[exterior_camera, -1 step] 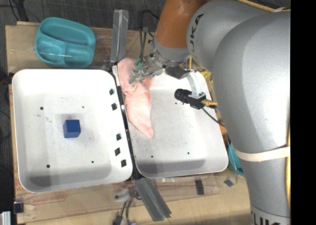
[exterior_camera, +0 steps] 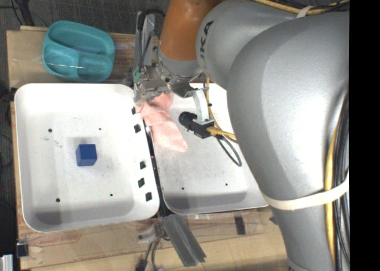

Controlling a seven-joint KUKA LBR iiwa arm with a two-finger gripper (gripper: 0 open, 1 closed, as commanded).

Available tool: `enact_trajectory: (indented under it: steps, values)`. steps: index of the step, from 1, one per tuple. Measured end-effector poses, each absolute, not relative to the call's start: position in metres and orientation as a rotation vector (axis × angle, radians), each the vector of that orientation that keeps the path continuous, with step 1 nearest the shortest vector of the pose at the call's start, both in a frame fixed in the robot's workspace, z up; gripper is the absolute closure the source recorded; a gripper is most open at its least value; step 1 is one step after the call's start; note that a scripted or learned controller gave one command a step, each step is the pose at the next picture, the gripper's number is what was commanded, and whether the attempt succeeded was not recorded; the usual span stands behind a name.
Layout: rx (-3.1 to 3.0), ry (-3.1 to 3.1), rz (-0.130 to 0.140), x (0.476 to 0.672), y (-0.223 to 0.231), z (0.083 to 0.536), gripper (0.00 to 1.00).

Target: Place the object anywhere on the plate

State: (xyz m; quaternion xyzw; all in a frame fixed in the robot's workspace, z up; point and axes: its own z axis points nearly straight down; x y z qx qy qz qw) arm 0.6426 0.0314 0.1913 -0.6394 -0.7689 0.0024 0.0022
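A small blue cube (exterior_camera: 86, 154) lies on the floor of the left white bin (exterior_camera: 35, 103), left of its middle. A pink plate (exterior_camera: 164, 126) sits tilted in the right bin (exterior_camera: 202, 195), close to the wall between the two bins, with its upper end hidden under the arm. My gripper (exterior_camera: 144, 87) hangs over the plate's upper end at the right bin's far left corner, well to the right of the cube and apart from it.
A teal two-compartment dish (exterior_camera: 78, 50) rests on the bench behind the left bin. The grey arm with its orange band (exterior_camera: 184, 20) covers most of the right bin. A black cable (exterior_camera: 228, 145) loops over that bin's floor.
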Motion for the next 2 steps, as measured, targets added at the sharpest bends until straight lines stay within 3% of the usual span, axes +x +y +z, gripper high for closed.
enact_trajectory:
  steps: [1,2]
  values:
    - [-1.956,-2.457,0.004,0.601,0.065,0.201,1.00]
    - [-2.091,-2.340,0.007,0.581,0.129,0.158,1.00]
